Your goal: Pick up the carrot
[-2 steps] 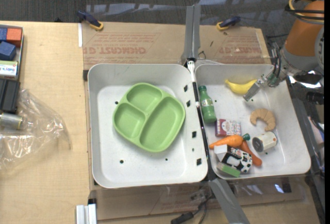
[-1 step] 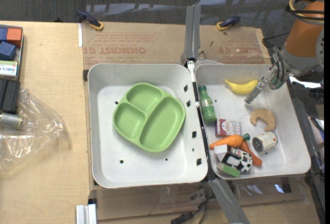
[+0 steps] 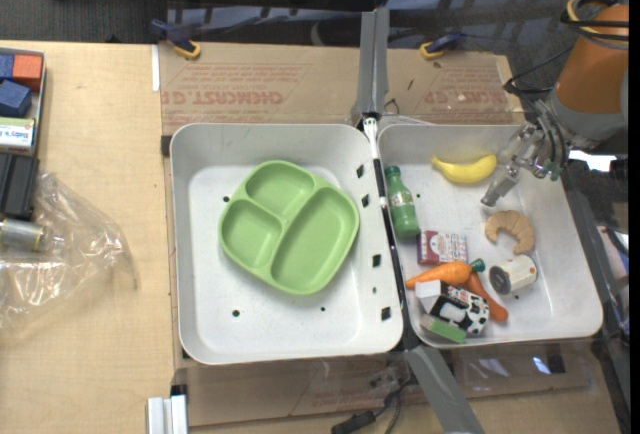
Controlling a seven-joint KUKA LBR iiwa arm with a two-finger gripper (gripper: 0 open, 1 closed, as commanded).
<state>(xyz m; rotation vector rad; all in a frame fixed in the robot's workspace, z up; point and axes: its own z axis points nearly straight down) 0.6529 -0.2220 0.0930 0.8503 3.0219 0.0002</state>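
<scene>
One carrot [image 3: 446, 273] low in right bin [image 3: 585, 272] | my gripper [image 3: 505, 184] above croissant [image 3: 512, 230], finger state unreadable | step: approach | next: shift toward carrot, descend

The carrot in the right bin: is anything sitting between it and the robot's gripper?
Yes. The croissant lies roughly on the line from the gripper down to the carrot. The pink packet sits just above the carrot, and the black and white toy crowds it from below.
</scene>
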